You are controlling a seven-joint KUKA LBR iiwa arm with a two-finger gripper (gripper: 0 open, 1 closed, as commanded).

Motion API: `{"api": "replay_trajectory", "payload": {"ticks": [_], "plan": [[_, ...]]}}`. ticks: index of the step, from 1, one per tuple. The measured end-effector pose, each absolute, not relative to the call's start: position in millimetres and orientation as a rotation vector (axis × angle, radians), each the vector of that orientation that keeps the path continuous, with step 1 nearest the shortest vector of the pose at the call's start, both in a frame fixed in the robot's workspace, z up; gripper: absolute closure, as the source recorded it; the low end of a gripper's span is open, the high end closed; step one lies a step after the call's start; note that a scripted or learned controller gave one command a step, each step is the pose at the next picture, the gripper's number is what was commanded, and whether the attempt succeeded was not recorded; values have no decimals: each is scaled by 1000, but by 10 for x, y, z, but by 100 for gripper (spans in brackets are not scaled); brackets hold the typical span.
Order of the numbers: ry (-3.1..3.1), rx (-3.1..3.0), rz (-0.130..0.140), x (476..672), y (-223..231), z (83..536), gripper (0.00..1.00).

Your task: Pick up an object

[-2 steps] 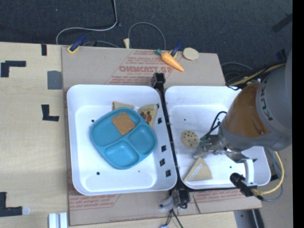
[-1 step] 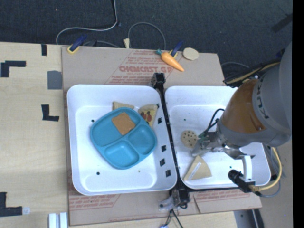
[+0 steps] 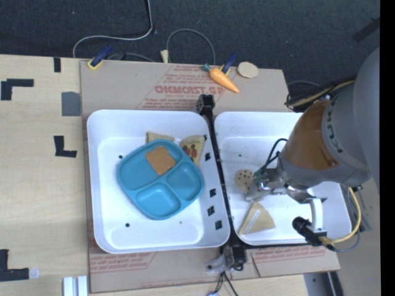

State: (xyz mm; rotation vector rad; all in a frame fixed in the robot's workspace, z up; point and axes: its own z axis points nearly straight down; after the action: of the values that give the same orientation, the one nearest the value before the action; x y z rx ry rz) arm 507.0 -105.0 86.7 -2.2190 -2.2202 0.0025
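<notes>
Dark carpet borders the tabletop (image 3: 37, 165) along the upper frame. At centre left, the left bin (image 3: 99, 184) holds a blue divided plate (image 3: 162, 180) carrying a brown cracker-like square (image 3: 160, 160). Right of centre, the right bin (image 3: 247, 123) holds a small speckled cookie (image 3: 243, 177) and, below it, a pale wedge (image 3: 257, 219). The hand (image 3: 259, 185) hangs just beside the cookie; whether it is spread or closed cannot be told. Both pieces look light and rigid, likely toy food. The wedge's sloped faces may slip, so pinching across its flat sides seems safest.
</notes>
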Motion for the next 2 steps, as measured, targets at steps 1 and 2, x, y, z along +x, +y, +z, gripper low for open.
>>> {"api": "replay_trajectory", "payload": {"ticks": [1,2], "plan": [[-2223,-2220,-2,5212,-1083,1144,100],[-2220,-2216,2,5199,-1073,1221,100]]}}
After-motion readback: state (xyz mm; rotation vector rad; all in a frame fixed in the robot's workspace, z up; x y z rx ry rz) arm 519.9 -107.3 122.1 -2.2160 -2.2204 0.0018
